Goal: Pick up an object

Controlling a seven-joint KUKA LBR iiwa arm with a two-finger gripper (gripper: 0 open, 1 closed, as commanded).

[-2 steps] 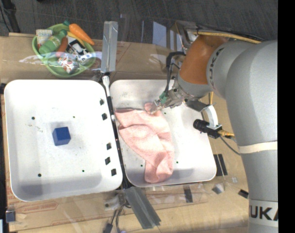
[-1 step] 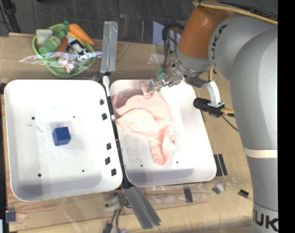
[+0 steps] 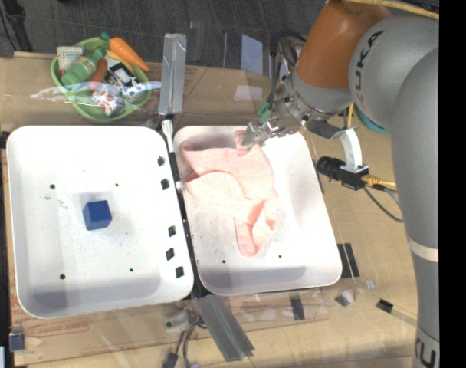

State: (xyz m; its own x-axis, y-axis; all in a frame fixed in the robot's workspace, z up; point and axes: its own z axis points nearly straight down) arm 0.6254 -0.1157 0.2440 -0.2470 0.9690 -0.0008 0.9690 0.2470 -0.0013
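two white bins side by side. my gripper [image 3: 261,131] sits at 12 o'clock of the right bin [image 3: 313,205], fingers pinched on the top edge of the pink cloth [image 3: 237,190], which drapes from there toward 6 o'clock. blue cube [image 3: 97,214] in the left bin [image 3: 34,205], near centre.

A pale pink, faintly mottled crumpled cloth [image 3: 237,194] lies in the plain white shallow right bin [image 3: 313,228], a solid blue small cube [image 3: 97,214] sits in the matching white left bin [image 3: 34,205], and a lime-green round bowl [image 3: 103,83] holds an orange toy carrot [image 3: 127,52].
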